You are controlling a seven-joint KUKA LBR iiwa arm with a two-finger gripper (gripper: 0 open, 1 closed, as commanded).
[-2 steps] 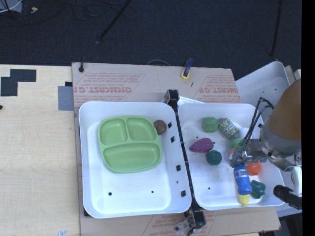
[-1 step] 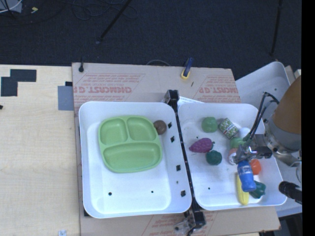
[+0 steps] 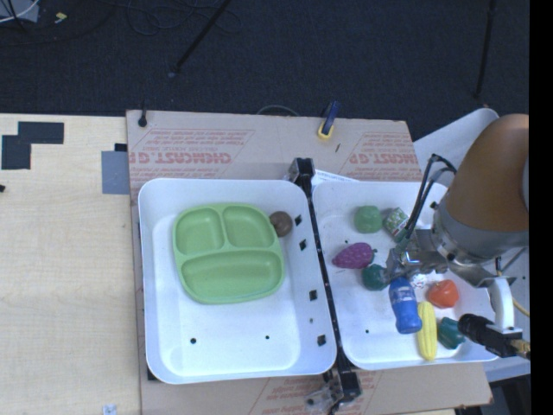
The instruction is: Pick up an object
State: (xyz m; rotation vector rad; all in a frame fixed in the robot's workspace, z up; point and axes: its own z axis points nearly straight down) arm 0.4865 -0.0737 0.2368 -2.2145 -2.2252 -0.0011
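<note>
The grey arm reaches in from the right, its orange band uppermost, wrist bent downward. Its end effector [image 3: 408,262] hangs low, pointing toward the left.

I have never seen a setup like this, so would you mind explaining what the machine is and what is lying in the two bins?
This is one picture from a fixed camera above a bench, looking down at a slant. The grey and orange shape at the right is a robot arm; its gripper reaches into the right bin. Whether it holds anything cannot be told here.

The left bin contains a green divided plate and a small brown ball beside it. The right bin contains small toys: a green lump, a purple piece, a dark green piece, a blue bottle, a yellow corn cob and an orange piece.
</note>
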